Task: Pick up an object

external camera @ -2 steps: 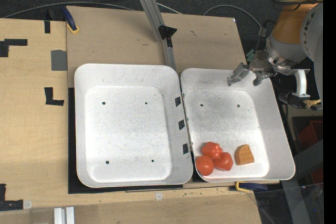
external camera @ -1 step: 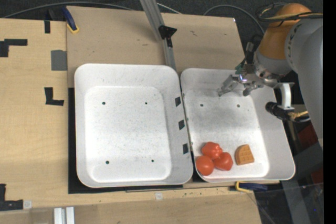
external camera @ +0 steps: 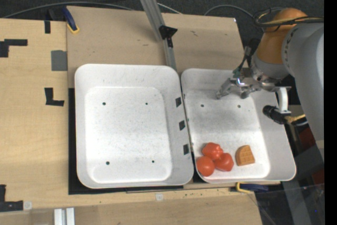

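Red object [external camera: 215, 158] beside waffle [external camera: 245, 155] (right bin's [external camera: 221, 113] near end) | gripper [external camera: 231, 90] far end, grip state unclear

Both bins, the left [external camera: 126, 124] and the right [external camera: 231, 124], look like matt white plastic, finely speckled with dark flecks. The bench [external camera: 31, 87] at the frame's left is pale, smooth wood-grain board, and the pole [external camera: 150, 5] at upper centre is dull brushed metal. At lower right, the red lump [external camera: 215, 158] shines like glossy plastic, while the tan block [external camera: 245, 155] looks matt and ridged.
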Controlling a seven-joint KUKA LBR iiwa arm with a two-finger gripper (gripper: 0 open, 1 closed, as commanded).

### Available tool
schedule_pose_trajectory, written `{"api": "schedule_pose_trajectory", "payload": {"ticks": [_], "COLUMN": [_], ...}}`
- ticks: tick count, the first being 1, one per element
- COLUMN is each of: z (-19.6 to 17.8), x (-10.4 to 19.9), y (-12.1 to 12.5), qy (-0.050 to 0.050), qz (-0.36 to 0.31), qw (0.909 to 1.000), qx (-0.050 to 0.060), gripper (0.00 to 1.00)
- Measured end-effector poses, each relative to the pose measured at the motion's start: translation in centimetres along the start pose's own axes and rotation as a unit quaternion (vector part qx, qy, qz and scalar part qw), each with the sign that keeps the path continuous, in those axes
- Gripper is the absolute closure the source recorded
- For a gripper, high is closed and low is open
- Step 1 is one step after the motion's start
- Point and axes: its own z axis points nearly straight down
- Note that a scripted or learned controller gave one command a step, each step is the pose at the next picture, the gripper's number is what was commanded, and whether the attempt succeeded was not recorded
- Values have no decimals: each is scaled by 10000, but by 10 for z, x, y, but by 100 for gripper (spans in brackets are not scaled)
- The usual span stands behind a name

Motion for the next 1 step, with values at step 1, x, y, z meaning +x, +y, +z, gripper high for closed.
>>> {"api": "schedule_pose_trajectory", "payload": {"ticks": [1], "z": [-11], "x": [1], "y": [1], "qy": [-5], "qz": [-10], "qw": [10000], "qx": [-6], "gripper": [100]}}
